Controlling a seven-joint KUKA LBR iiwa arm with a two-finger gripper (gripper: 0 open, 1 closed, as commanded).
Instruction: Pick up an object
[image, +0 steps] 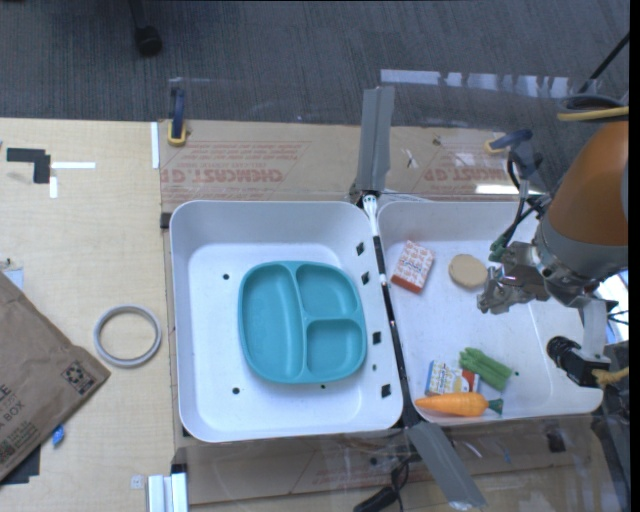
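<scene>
A smooth orange carrot (451, 404) lies below the metal fingers (492, 300), whose spread I cannot tell.

The tool (497, 293) hangs over the right bin (520, 225), near a tan round cookie (466, 270). A small box (412, 266), a carrot (451, 404), a green vegetable (486, 366) and a packet (449, 379) lie there. The left bin (200, 330) holds a teal divided plate (301, 322).

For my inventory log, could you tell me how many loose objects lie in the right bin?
5: box at upper left, tan disc beside it, carton, green item, carrot near the front. The arm may hide more.
</scene>
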